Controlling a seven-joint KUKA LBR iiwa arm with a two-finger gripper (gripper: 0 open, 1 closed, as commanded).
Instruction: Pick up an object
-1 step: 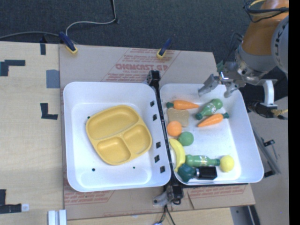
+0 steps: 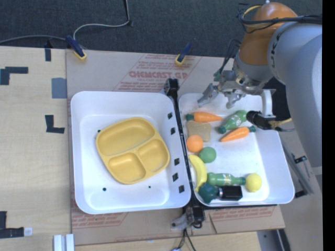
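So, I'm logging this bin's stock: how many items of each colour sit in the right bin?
Orange: 3, two carrots and a ball
Green: 4, two bottles, two balls
Yellow: 2, banana, lemon
Tan: 1, block
Black: 1, block
Total: 11

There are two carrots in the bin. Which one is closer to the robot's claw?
The carrot lying flat by the bin's top edge, just below the gripper. The other carrot lies tilted, lower and further right, under the green bottle.
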